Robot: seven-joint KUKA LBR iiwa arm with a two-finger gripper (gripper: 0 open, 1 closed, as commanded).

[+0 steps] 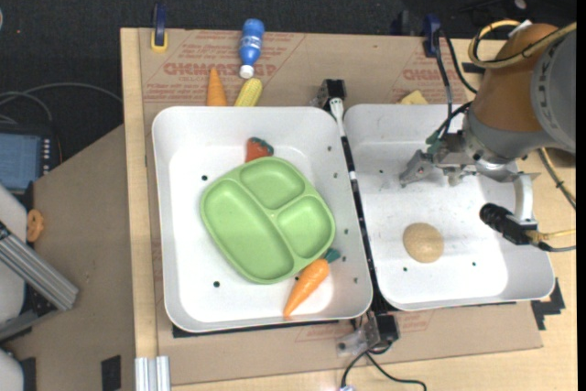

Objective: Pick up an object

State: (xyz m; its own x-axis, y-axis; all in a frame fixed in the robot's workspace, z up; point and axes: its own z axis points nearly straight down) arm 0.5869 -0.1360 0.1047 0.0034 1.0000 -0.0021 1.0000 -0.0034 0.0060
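Observation:
A tan round object, like a potato or a bread roll, lies in the right bin near its front middle. My gripper hangs low over the back half of that bin, up and slightly right of the tan object and apart from it. In the left bin sits a green divided plate. An orange carrot lies against the plate's front right edge. A small red-orange piece peeks out behind the plate.
On the board behind the left bin lie a blue and white bottle, an orange carrot and a yellow corn piece. A black clamp sits between the bins at the back. Cables trail at the right bin's right side.

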